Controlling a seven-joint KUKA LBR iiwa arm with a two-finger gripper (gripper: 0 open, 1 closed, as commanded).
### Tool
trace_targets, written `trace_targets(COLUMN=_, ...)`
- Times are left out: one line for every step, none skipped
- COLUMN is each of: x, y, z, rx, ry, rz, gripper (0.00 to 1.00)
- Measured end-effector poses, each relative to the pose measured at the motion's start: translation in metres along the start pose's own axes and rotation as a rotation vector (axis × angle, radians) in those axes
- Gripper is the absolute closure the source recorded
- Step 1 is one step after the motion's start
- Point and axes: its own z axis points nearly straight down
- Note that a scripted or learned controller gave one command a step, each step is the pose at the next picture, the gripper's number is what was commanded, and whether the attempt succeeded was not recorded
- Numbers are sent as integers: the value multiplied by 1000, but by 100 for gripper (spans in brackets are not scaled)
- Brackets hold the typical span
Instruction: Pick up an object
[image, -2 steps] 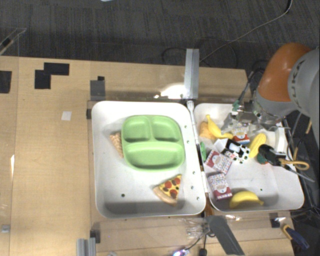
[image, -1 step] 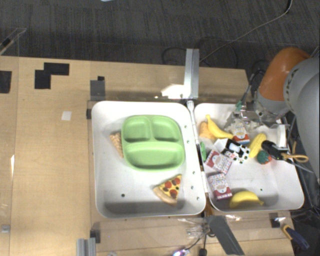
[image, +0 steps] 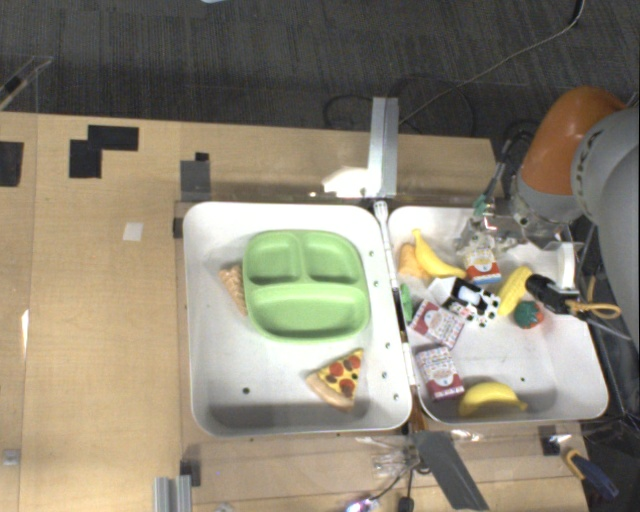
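Note:
My gripper hangs over the back of the right bin, just above a small red and white carton. A yellow banana lies to the carton's left beside an orange piece. Another banana lies to its right, next to a red and green strawberry-like toy. A black and white dice block sits in the middle. Two red and white packets and a third banana lie toward the front. Nothing shows in the gripper.
The left bin holds a green sectioned plate, a pizza slice and a tan waffle piece. A metal post stands behind the divide between the bins. A green stick lies along the right bin's left wall.

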Motion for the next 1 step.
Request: trace_targets(x=79, y=7, z=-95, rx=10, ry=4, rz=-9, gripper=100)
